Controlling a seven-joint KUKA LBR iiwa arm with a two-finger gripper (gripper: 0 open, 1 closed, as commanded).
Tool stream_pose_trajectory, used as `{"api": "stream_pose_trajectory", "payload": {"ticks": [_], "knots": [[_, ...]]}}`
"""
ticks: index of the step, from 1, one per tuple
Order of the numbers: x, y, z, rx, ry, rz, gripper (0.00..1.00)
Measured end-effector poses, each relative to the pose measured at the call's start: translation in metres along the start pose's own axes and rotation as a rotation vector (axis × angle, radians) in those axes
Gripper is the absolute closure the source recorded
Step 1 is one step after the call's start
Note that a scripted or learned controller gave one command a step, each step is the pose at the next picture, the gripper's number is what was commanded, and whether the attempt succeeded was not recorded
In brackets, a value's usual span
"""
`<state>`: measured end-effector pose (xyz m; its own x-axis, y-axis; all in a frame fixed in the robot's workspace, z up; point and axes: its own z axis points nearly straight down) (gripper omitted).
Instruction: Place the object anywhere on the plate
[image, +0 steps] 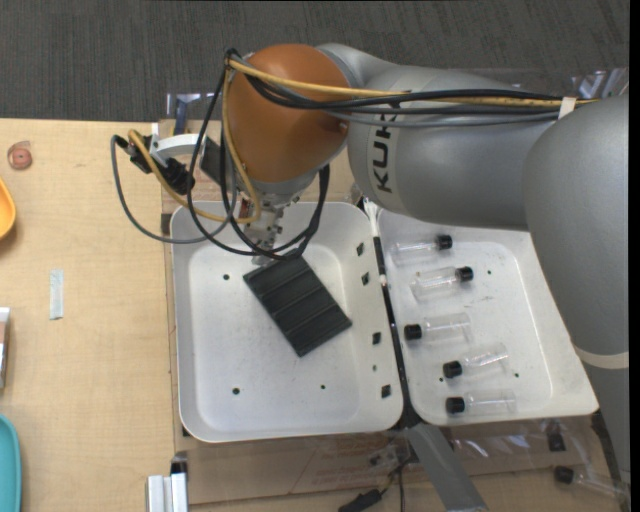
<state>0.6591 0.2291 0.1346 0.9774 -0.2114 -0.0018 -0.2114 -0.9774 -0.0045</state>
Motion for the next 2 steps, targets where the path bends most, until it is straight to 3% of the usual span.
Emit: {"api": "stream_pose_trajectory", "payload": {"ticks": [1,2], "knots": [[0.001,0.000,-0.094,0.002,0.002,0.525,1.00],[0.000,0.000,-0.023,-0.001,-0.001,0.136,1.00]]}}
